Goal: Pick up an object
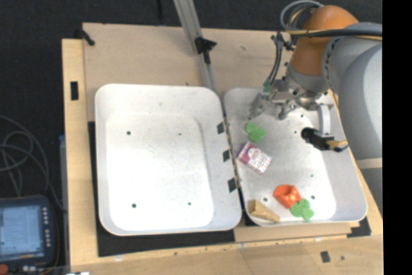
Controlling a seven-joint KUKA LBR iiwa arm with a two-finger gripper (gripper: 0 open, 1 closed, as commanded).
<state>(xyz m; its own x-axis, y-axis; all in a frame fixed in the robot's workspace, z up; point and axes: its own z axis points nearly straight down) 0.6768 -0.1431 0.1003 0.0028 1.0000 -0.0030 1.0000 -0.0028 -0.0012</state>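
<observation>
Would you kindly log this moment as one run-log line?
gripper: over right bin, far end, nothing seen held | nearest: green piece | also in bin: purple packet, orange object

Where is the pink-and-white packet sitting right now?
The pink-and-white packet lies in the right bin, near its left wall, just below the green piece and up-left of the orange object.

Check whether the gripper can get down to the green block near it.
Probably yes. The gripper hangs over the right bin, just above the green block, which lies apart from the pink packet with nothing covering it.
</observation>
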